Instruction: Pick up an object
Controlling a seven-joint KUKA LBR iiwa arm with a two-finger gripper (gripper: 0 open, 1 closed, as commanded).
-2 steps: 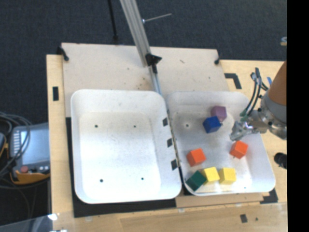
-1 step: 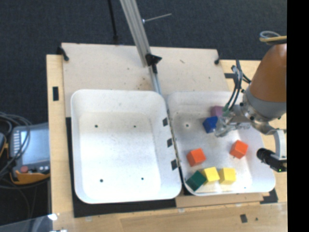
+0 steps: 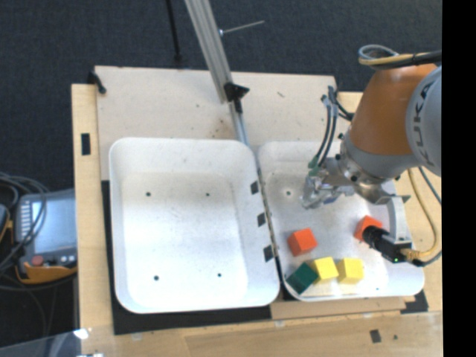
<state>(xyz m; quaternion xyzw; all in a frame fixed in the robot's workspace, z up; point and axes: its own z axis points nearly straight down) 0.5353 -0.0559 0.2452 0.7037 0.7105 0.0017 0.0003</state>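
- Where sitting side by side on the bench, two shallow white bins: left bin [image 3: 186,222] showing bare white floor with a few dark specks, right bin [image 3: 279,171] holding all loose objects.
- Lying in the right bin: orange block [image 3: 302,241] near the bin's middle, apart from the others.
- Lying along the right bin's near edge, in a row: green block [image 3: 302,277], yellow block [image 3: 325,268], second yellow block [image 3: 351,271]; green and first yellow touching or just about, second yellow just beside.
- Resting farther right in the same bin: small orange piece [image 3: 367,227], partly covered by a black fitting [image 3: 381,242] on the arm.
- Reaching in from the right: grey arm with orange band [image 3: 387,114], hanging over the right bin's far half.
- Hovering above the right bin's floor: gripper [image 3: 318,193], up and to the right of the orange block, well apart from the row of three; nothing visible between its fingers; finger spread not readable, cannot tell wide or narrow.
- Supporting both bins: pale wooden bench [image 3: 163,103], with a black mat [image 3: 108,236] showing under the left bin's edge.
- Slanting across the bench's far side: aluminium rail [image 3: 212,43], ending between the bins.
- Surrounding the bench: dark carpet [image 3: 74,21]; at left, a handheld control pendant [image 3: 44,233] with cables.
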